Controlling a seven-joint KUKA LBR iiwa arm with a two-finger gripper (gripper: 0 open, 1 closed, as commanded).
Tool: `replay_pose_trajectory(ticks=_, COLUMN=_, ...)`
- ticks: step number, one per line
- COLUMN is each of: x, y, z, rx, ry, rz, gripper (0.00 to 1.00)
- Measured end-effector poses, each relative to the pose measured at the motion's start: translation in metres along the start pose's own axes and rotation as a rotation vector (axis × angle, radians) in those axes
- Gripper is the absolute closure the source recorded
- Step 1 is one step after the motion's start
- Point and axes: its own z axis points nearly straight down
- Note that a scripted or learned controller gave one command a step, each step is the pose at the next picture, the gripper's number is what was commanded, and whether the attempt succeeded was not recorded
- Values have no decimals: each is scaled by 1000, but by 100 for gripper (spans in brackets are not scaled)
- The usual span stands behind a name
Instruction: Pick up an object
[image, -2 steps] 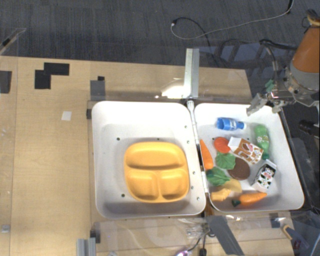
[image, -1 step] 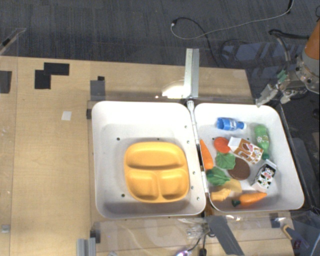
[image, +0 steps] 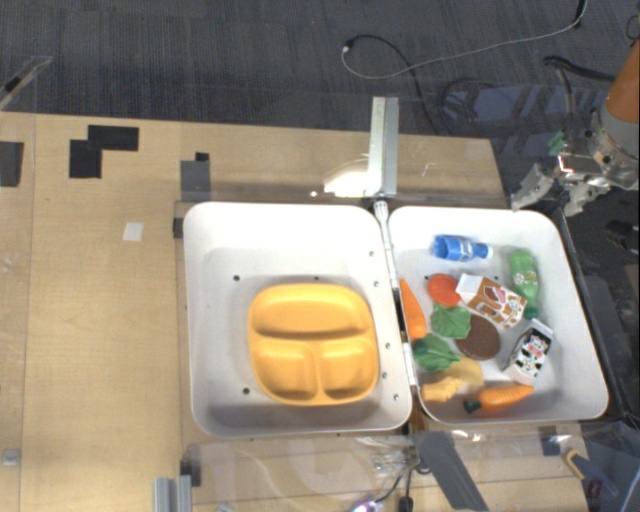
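The right bin holds several toy foods: a blue bottle, a green item, a red tomato, a printed snack packet, a brown disc, a black-and-white carton, green leaves, a yellow piece and two carrots. My gripper hangs above the bin's far right corner, open, with nothing between its fingers. It is well clear of all the objects.
A yellow divided tray lies in the left bin. A metal post rises at the back between the bins. Cables and dark gear sit at the upper right behind the arm.
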Motion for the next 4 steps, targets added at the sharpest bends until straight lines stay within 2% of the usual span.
replay_pose_trajectory(ticks=1, x=7, y=-48, z=107, rx=1, ry=1, rz=-86, gripper=0)
replay_pose_trajectory(ticks=2, x=-4, y=-44, z=148, rx=-2, ry=0, rz=-117, gripper=0)
replay_pose_trajectory(ticks=3, x=-2, y=-41, z=135, rx=-10, ry=0, rz=-120, gripper=100)
replay_pose_trajectory(ticks=4, x=25, y=-50, z=43, rx=-1, ry=0, rz=-68, gripper=100)
